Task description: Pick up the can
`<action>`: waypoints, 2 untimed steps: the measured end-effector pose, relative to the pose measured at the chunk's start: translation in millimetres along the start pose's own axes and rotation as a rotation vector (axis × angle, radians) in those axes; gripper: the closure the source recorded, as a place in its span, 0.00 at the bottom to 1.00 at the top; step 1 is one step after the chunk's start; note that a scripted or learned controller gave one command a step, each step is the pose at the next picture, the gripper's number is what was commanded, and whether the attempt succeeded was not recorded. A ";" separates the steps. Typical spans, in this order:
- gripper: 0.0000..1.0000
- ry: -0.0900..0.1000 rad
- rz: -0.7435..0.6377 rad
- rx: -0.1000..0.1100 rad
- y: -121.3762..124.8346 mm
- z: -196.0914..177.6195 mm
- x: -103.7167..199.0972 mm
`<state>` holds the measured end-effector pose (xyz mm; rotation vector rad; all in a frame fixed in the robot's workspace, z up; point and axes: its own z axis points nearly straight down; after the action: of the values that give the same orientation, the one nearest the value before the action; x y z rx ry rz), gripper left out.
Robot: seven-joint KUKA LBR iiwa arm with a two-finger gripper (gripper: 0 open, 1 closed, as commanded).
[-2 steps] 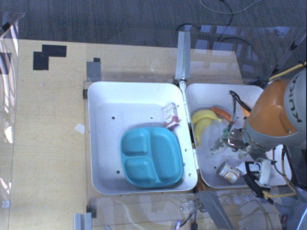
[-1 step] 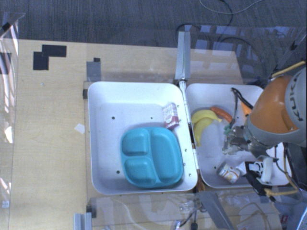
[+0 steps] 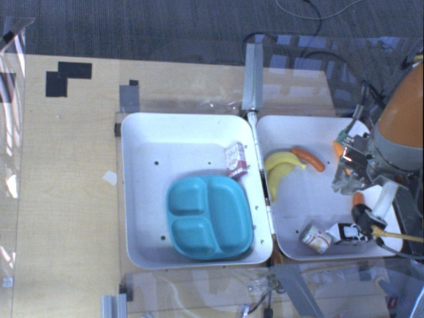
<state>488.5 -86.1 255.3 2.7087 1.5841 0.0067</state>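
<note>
Grey carpet lies behind a pale wooden worktop (image 3: 73,177) that carries two shallow white bins side by side. In the left bin (image 3: 146,177), a blue divided plate (image 3: 209,217) takes up the near half, and a small crumpled red-and-white packet (image 3: 235,159) lies just beyond it against the dividing wall. The right bin (image 3: 305,204) holds a banana (image 3: 279,165) by that same wall, with an orange carrot-like piece (image 3: 309,158) just beside it.

The can (image 3: 316,238), pale with a tan end, lies on its side near the front edge of the right bin, well apart from the fruit.

The arm (image 3: 404,118) reaches in from the right, and its claw (image 3: 344,177) hangs over the right part of the right bin, behind the can and a little to its right. Nothing can be seen gripped in it, and I cannot tell whether it is open or closed.

I judge this to be the approach step, with the grasp not yet made. The next move calls for bringing the claw toward the front edge until it is over the can. It then has to line up across the can's round body and descend without nudging the can, since a can on its side may well roll toward the bin wall.
</note>
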 end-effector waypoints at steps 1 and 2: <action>1.00 -0.001 0.055 0.006 1.9 54.4 102.1; 1.00 -0.001 0.196 0.002 28.6 -16.3 113.0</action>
<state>568.7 -1.6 272.0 2.8527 1.3121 0.0045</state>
